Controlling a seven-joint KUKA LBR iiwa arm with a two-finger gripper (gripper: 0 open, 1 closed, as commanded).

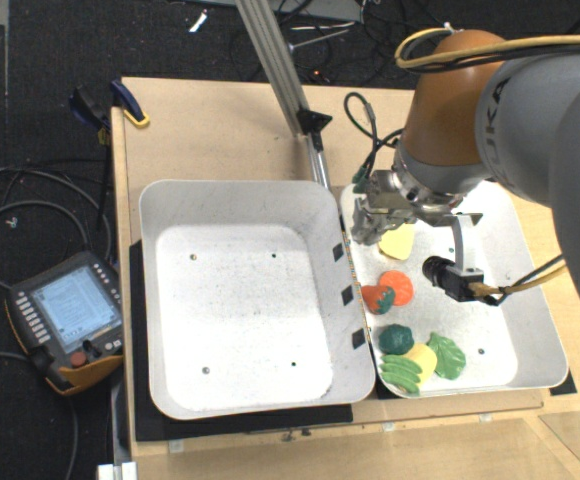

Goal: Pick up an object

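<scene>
While above yellow piece (397, 242), fingers (375, 220)

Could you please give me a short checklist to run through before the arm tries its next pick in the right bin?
1. Pincer over the right bin: ok, it sits above the bin's far left part.
2. Target near the pincer: ok, a pale yellow piece lies just beside it.
3. Something held between the fingers: cannot tell, the wrist hides them.
4. Other items apart from the target: ok, the orange piece, dark green piece and light green pieces lie nearer the front.
5. Cable clear of the items: cannot tell.
</scene>
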